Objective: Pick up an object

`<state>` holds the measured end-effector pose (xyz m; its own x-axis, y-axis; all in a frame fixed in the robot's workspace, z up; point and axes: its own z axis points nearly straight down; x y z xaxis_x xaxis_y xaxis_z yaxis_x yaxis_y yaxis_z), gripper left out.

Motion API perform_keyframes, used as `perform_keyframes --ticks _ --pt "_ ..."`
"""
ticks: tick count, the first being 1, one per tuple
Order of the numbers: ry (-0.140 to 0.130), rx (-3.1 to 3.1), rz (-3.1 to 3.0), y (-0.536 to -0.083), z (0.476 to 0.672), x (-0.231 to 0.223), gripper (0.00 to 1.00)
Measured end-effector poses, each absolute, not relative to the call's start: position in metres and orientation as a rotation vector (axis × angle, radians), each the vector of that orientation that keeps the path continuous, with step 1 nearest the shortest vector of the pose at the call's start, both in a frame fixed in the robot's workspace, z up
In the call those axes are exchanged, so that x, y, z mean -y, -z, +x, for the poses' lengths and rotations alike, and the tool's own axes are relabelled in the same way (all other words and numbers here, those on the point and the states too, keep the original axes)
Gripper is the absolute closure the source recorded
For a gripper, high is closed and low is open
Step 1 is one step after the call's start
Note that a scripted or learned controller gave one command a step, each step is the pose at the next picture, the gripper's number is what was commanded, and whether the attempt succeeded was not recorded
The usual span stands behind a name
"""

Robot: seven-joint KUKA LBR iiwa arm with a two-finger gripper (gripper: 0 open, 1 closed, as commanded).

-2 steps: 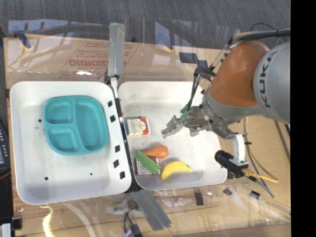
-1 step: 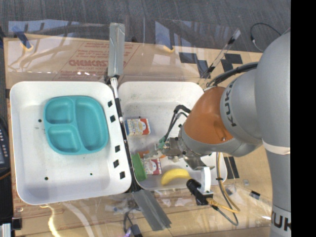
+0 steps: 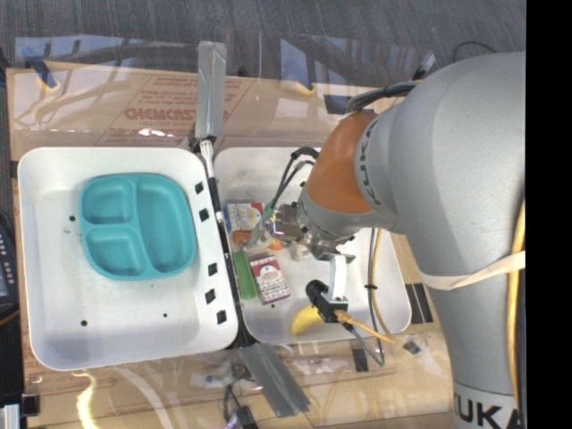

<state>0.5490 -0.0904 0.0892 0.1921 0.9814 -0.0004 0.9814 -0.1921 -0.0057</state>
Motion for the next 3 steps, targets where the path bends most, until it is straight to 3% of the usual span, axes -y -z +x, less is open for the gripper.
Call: perform_keyframes --ticks 1,2,3 --pt "-0.003 2.020 -2.401 -0.090 0.477 0.100 0.00" --pt "-0.002 2.029 -2.394 -0.098 0.479 0.100 1.00" --pt "-0.004 2.149 -2.288 -0.220 0.478 0.046 1.00"
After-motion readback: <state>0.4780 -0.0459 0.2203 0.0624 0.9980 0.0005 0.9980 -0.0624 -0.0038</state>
